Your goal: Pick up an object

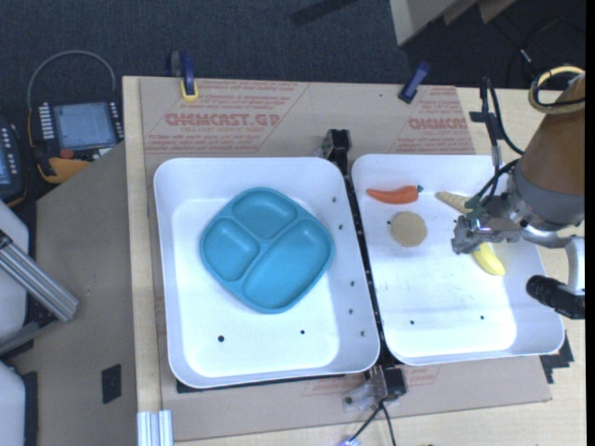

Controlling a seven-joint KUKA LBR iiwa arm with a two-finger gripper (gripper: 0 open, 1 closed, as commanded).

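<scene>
In the right bin (446, 333) lie an orange-red pepper with a green stem (392, 193), a round tan disc (407, 229), a small tan wedge (450, 200) and a yellow banana-like piece (491, 262). My gripper (472, 234) hangs low over the bin's right part. It is just above and left of the yellow piece, which pokes out from under it. The tan wedge lies just beyond the gripper, and the disc sits a short way to its left. The arm's orange band (558, 147) rises behind it at the right edge.
A blue divided plate (267, 248) lies in the middle of the left bin (186, 333). Between the bins runs a black divider (358, 249). A black part of the arm (556, 295) juts over the right bin's right rim. Bare white floor lies in the right bin's near half.
</scene>
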